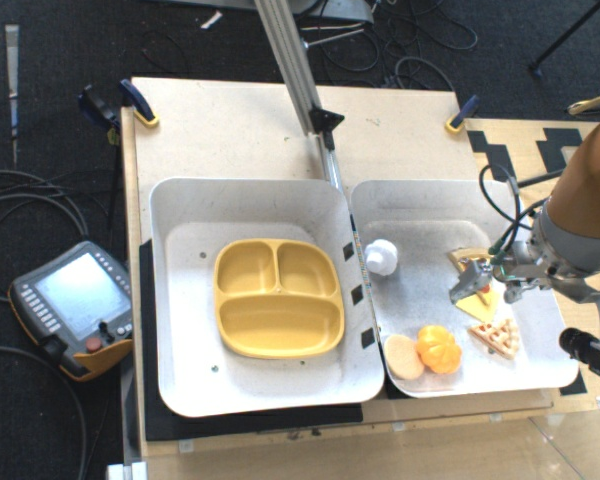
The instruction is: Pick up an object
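Robot claw (483,280) low over toy food in the right bin (420,206).
At 3 o'clock, poised over a yellow wedge (477,304); its grip cannot be told.

Readable text: none | teach pendant (72,310) left of the tabletop (230,128): screen lit but too small and blurred to read | black-and-tan block pattern (540,148) at right: shapes, not letters | bins: unmarked
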Available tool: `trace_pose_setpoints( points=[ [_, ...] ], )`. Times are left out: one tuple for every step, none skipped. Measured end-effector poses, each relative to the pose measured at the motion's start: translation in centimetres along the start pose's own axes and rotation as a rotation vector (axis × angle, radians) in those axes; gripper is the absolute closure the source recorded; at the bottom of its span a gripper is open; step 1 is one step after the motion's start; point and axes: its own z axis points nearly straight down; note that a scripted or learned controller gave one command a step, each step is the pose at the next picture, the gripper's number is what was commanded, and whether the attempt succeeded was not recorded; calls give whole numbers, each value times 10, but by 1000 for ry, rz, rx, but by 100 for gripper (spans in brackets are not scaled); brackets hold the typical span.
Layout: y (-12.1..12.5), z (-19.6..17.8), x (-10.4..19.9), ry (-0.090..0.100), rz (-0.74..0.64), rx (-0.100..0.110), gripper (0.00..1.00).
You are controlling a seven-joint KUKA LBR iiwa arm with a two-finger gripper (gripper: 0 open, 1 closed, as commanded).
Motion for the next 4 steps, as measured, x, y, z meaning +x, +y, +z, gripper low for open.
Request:
trace_pose_setpoints(
  points=[
    [0, 0, 0, 0, 1, 0, 0],
    [-5, 52, -9, 0, 3, 5, 0],
    [-3, 101, -9, -3, 1, -6, 0],
    [-1, 88, -9, -3, 1, -11, 100]
  ],
)
